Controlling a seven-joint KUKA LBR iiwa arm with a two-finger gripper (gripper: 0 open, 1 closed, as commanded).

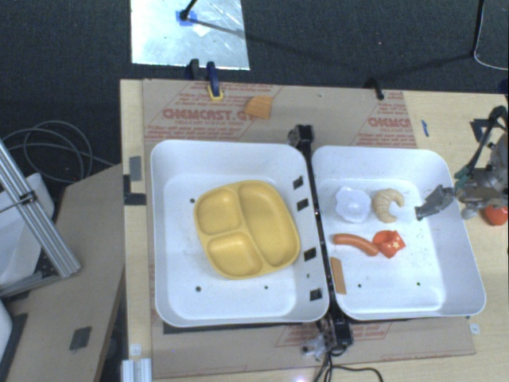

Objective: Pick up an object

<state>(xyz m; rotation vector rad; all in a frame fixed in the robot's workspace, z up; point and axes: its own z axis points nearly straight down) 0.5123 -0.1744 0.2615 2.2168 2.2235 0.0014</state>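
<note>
Reaching in over the right bin (457, 289), my gripper (433, 204) holds nothing I can see; finger spacing I cannot tell. Croissant (388, 203) just beside it, red pepper (389, 243) and sausage (355, 244) nearby.

My robotics lab cell: two white bins (238, 153) on a cardboard-covered tabletop (334, 110), aluminium framing (32, 221) and loose cables (56, 146) left of the bins, dark carpet (64, 46) beyond.

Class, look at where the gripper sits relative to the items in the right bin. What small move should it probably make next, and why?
Probably a short move leftward into the right bin, toward the croissant. The gripper sits at the bin's right edge with nothing seen between its fingers, and the croissant is the nearest item, ahead of the red piece and sausage.
</note>
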